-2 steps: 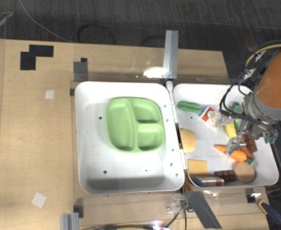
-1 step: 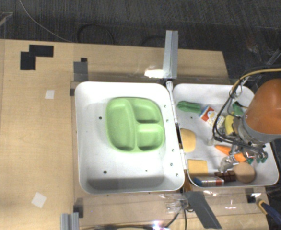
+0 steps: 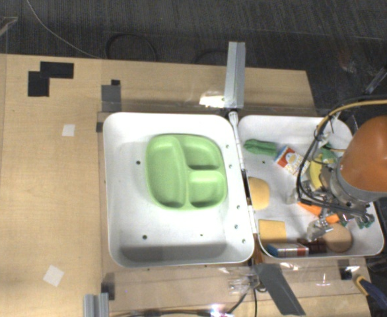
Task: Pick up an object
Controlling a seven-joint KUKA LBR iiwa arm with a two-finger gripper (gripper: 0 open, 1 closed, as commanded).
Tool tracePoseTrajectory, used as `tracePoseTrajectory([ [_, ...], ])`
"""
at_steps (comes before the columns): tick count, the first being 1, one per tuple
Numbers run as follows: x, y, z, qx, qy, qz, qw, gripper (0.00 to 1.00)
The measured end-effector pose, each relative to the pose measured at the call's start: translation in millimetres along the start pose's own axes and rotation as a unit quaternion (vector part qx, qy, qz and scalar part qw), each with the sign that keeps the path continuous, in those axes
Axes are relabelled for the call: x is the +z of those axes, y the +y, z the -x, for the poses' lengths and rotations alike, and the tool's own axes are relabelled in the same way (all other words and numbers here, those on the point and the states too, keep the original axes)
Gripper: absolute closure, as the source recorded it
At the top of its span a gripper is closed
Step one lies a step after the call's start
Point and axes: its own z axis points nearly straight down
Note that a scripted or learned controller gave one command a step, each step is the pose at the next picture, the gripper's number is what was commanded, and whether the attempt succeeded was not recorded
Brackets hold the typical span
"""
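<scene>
Item 1, my gripper (image 3: 325, 224): low in the right bin (image 3: 267, 129), near its front right corner, wrist and orange band above it. Whether it is spread or closed I cannot tell; cables and bracket hide it.

Step in hand, as I judge it: the descent onto a pick, nothing yet shown held. The next move calls for settling on 1 object, closing squarely on it, then lifting straight up clear of the neighbours.

Right bin contents, outward from the gripper:
- 1 tan rounded piece (image 3: 339, 240), just beside the gripper, the likeliest target.
- 1 dark marker-like stick (image 3: 291, 248) with a red end, along the front wall.
- 1 orange strip (image 3: 307, 207), partly under my wrist.
- 1 yellow block (image 3: 272, 229).
- 1 tan rounded lump (image 3: 259, 193).
- 1 small printed packet (image 3: 288, 159).
- 1 green tube-like object (image 3: 259, 146).
- 1 yellow-green item (image 3: 320, 166), mostly hidden.

Left bin (image 3: 117, 197): 1 green divided tray (image 3: 184, 170), 3 compartments.

Bins: 2, side by side on the bench (image 3: 41, 197).
</scene>
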Motion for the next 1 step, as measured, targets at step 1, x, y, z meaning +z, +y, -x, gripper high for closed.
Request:
tracePoseTrajectory([
  [1,4.1,-55.2,62.2,-0.064,0.004,0.002,0.9980,0.00],
])
